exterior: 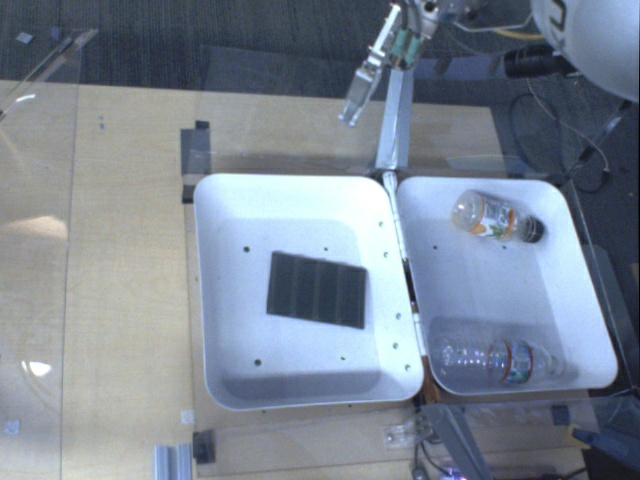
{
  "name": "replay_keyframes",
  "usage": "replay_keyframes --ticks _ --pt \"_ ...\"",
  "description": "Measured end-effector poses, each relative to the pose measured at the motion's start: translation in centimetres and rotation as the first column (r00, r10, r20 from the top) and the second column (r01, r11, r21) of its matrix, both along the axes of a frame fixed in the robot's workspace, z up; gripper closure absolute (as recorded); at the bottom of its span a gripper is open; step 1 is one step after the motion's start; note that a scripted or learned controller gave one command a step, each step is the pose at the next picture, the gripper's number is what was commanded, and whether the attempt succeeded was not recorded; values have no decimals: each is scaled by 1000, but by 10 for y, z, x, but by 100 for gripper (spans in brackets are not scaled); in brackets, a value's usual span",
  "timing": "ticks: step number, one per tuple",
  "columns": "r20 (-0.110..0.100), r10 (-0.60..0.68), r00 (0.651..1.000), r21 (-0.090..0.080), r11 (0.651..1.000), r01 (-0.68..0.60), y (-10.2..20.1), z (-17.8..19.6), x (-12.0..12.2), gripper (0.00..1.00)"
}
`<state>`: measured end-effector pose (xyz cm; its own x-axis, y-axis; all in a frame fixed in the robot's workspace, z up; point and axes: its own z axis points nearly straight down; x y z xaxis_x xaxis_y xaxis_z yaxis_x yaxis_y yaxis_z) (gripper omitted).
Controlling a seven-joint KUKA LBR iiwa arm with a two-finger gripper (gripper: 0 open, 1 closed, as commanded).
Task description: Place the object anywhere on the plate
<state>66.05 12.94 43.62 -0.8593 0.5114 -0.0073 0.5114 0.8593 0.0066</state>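
A dark, ribbed rectangular plate (317,289) lies flat in the middle of the left bin (225,268). In the right bin (585,288) a small clear bottle (492,218) with an orange label and dark cap lies near the back wall. A larger clear bottle (495,360) with a coloured label lies along the front wall. My gripper (368,143) hangs above the back edge of the bins, over the line where they meet. Its two long fingers are spread open with nothing between them. It is well behind both the plate and the bottles.
The bins sit side by side on a light wooden bench (100,268), meeting at a raised shared rim (405,278). Cables and the arm's white body (585,18) crowd the back right corner. Black brackets (196,143) stand at the left bin's corners.
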Motion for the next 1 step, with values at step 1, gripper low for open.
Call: replay_keyframes --ticks 1 --pt "1 77 997 0 997 -77 6 1 0 0"
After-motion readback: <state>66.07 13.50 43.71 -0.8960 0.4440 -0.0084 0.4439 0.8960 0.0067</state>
